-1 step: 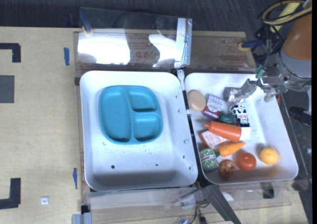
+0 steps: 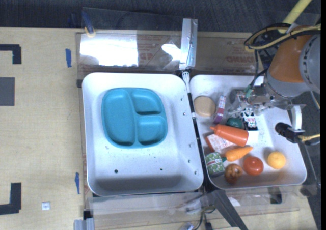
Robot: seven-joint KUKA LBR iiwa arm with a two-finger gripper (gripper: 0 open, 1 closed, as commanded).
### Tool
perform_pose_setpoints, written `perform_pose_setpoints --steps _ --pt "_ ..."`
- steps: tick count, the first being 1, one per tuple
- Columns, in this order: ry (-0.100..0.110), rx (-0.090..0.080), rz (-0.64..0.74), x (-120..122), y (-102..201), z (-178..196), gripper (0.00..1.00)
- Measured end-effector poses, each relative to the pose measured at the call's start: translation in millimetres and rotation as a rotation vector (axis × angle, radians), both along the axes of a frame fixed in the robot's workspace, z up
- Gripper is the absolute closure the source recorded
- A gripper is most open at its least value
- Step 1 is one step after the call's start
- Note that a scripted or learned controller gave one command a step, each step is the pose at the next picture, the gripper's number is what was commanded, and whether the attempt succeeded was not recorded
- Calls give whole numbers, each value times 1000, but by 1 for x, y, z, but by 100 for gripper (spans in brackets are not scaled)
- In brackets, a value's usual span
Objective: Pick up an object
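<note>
Red apple (image 2: pixel 233 172), fingers (image 2: pixel 248 106) above bottle (image 2: pixel 230 133)

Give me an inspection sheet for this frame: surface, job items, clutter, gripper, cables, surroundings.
Surface: two white bins side by side; left bin, right bin.
Job's things: right bin holds an orange bottle, carrot, tomato, yellow fruit, tan round item and small packets.
Clutter: blue divided tray in the left bin.
Gripper: gripper low over the right bin's back half; finger state unclear.
Cables: yellow and black loops by the arm.
Surroundings: clear panel behind the bins; blue tape marks on the bench.
</note>
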State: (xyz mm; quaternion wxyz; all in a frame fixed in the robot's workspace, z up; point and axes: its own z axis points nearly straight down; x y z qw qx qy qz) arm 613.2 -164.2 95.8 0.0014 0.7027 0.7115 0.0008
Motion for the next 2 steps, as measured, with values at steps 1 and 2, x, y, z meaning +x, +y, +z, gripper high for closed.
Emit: perform_pose_setpoints --steps 1,2 --pt "-2 -1 -1 1 0 10 100" --pt "-4 2 -140 -43 64 126 100"
